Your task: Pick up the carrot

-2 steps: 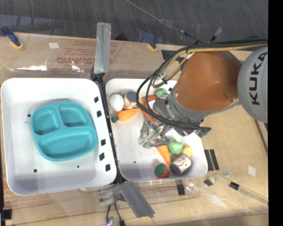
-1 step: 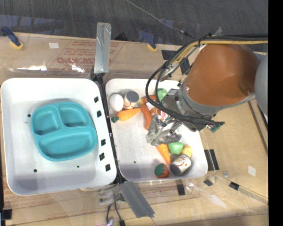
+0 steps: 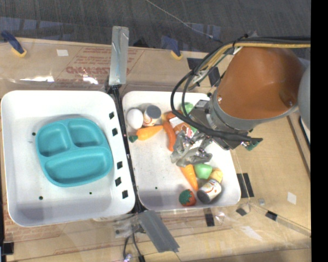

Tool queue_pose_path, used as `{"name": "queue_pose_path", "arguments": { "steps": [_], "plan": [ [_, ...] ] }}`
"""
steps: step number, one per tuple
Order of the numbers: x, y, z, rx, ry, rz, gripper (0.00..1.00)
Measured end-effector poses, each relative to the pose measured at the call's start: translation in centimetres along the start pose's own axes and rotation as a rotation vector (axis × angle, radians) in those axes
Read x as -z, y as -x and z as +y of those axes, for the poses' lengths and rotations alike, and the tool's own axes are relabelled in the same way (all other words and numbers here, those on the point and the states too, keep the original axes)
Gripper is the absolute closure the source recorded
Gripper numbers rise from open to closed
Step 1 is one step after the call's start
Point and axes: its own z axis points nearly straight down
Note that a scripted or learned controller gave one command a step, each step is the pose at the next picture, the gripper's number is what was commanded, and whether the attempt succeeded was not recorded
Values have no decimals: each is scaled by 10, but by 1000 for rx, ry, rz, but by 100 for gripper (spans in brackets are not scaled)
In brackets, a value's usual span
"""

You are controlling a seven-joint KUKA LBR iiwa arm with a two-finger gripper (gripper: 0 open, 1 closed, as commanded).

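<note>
Your gripper (image 3: 190,153) hangs low in the right bin (image 3: 153,192); you cannot tell how its jaws stand. The carrot (image 3: 149,133) lies near the bin's upper left, beside a white egg (image 3: 134,118).

Crowded right bin (image 3: 153,195), open floor at its lower left

The arm (image 3: 257,89) covers the bin's upper right; toys pack the top edge, centre and lower right corner around the gripper (image 3: 190,153). Bare white floor lies at lower left, below the carrot (image 3: 149,133). The left bin (image 3: 16,201) holds a teal tray (image 3: 74,150).
</note>
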Motion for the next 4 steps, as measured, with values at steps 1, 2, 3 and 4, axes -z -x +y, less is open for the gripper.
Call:
{"name": "queue_pose_path", "arguments": {
  "steps": [1,2,3,4],
  "plan": [
    [49,-14,-36,314,2,1,100],
    [49,-14,-36,314,3,2,0],
    [-115,-64,-51,525,14,2,0],
    [-196,-45,-65,598,7,0,0]
  ]
}}
